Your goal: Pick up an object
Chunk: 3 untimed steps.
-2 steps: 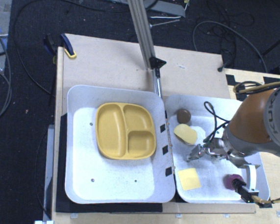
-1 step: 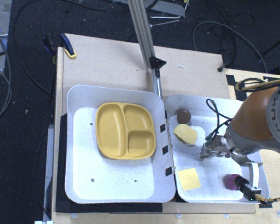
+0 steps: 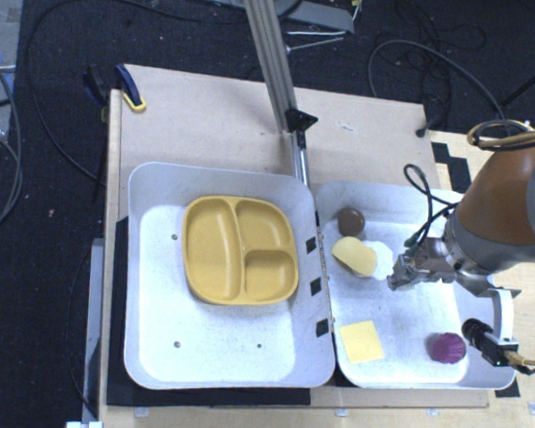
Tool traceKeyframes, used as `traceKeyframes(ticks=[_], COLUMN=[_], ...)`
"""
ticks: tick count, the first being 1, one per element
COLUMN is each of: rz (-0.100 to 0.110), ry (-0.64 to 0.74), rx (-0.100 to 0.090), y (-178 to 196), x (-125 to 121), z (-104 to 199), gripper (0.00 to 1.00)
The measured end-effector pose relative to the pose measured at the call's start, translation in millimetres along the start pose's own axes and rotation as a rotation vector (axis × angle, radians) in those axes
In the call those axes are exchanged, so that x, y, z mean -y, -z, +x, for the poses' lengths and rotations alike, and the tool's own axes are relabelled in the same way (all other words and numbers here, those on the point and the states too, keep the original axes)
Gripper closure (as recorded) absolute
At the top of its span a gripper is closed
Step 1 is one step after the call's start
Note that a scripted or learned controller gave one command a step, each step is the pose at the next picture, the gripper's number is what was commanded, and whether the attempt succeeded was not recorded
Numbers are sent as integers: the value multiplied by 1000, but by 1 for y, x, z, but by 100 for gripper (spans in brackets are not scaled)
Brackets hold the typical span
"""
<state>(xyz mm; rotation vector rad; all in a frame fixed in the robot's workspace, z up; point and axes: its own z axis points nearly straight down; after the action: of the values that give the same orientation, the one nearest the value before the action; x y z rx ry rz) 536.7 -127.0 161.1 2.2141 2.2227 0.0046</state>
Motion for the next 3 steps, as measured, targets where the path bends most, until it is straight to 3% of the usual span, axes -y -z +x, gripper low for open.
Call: traceKeyframes(ticks=[1,2,3], rz=[0,-1,7], ry=[0,-1,3], rx=[0,1,-2], y=[56,106,91], x=[-9,-1,3], z=[7,2,49], gripper=[100,100,100])
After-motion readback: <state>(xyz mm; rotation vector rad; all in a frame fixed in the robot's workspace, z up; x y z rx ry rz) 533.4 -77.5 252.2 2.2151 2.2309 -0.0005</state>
